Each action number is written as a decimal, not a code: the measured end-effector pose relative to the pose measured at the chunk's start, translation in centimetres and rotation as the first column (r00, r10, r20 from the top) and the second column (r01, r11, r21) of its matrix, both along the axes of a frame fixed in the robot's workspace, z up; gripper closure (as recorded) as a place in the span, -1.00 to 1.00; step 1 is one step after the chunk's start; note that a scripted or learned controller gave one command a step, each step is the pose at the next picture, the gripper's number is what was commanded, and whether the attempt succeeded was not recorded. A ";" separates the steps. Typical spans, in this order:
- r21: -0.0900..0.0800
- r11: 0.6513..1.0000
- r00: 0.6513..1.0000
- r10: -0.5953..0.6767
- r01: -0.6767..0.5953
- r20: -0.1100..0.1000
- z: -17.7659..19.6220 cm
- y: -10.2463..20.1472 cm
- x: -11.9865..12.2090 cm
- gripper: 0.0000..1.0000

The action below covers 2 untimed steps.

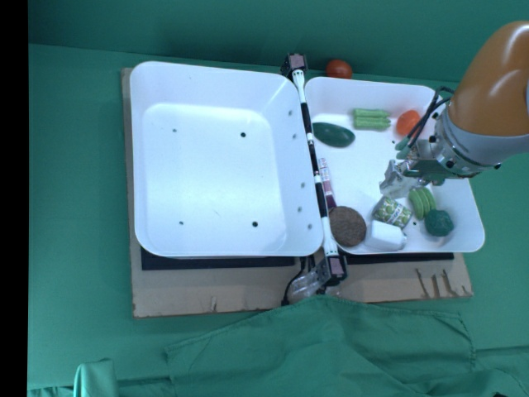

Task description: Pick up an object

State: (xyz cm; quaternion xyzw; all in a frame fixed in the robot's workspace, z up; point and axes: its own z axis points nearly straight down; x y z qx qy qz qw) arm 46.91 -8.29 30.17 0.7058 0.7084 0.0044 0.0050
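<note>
Right bin [364, 151] holds the candidate objects: a dark green avocado-like piece [333, 134] at far left, a light green ridged piece [371, 119] beside it, an orange piece [407, 122] at far right. Near side: a brown disc [348, 226], a white block [385, 236], a green patterned can [392, 212], a pale green pod [422, 201] and a dark green broccoli [439, 222]. End effector [402, 174] sits low over the right bin, just above the can; whether it is wide or narrow cannot be told. Left bin [215, 160] stands alongside. A red ball [338, 69] lies on the table [74, 180] beyond the right bin.
</note>
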 end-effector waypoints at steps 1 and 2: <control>-0.002 1.000 1.000 -0.009 0.009 -0.004 0.7 -0.4 -0.1 1.00; -0.001 1.000 1.000 -0.007 0.007 -0.008 1.3 -1.0 0.3 1.00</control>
